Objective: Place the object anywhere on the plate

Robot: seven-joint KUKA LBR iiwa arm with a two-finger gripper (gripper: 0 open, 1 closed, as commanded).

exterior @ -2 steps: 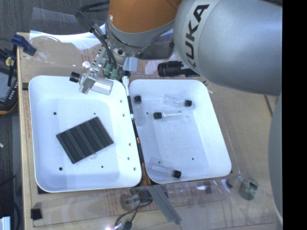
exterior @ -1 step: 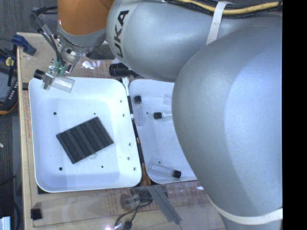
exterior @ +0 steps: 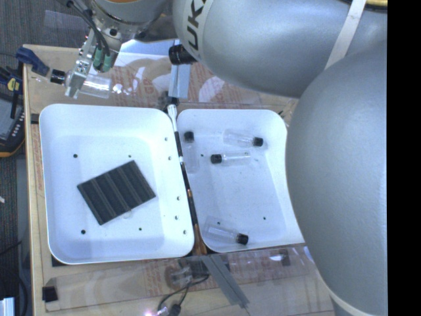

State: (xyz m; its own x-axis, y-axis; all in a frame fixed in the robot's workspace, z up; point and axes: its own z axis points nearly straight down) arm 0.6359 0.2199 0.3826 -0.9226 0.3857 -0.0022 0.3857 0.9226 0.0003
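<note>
- Arm (exterior: 289,38): grey, with an orange band at the top of the view; it covers the right side and reaches over the back of the surface (exterior: 39,268).
- Gripper (exterior: 77,83): behind the back left corner of the left bin (exterior: 52,236), above the surface and outside both bins. A clear tube (exterior: 99,87) lies just at its tip; whether the gripper is clenched on it or released, I cannot tell.
- Plate (exterior: 117,191): dark, ribbed, rectangular, lying askew on the floor of the left bin, near its middle.
- Right bin (exterior: 276,127): holds four clear vials with black caps. One (exterior: 187,151) lies beside the wall shared with the left bin, one (exterior: 242,139) at the back, one (exterior: 229,157) just in front of that, one (exterior: 227,234) near the front rim.
- Task's object: judged to be the clear tube at the gripper, well apart from the plate, over the surface behind the left bin.
- Stage: judged to be the carry, if the tube is in fact held; nothing rests on the plate.
- Advice for the step: bring the gripper forward over the bin's back rim with clearance, centre over the ribbed plate, lower until the tube is close to it, then release. A tube laid along the ribs should roll less than one laid across them.
- Risk: a round, smooth tube may roll off the plate if released from high up.
</note>
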